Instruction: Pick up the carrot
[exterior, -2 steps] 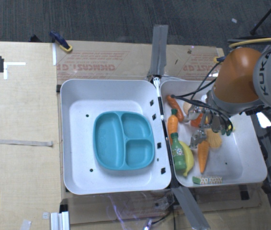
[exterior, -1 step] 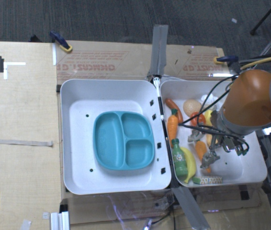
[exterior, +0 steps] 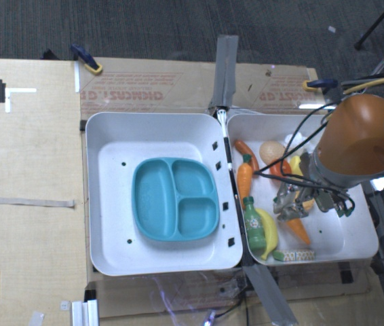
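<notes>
An orange carrot with a green top lies along the left wall of the right bin. A second orange, carrot-like piece lies nearer the bin's middle. My gripper hangs low over the middle of the right bin, just above and left of that second orange piece and well to the right of the green-topped carrot. The wrist and cables hide the fingertips. Nothing shows as held.
Also in the right bin are a red pepper, a pale egg-like ball, a green bottle, a yellow banana and a small strip. The left bin holds a teal divided plate.
</notes>
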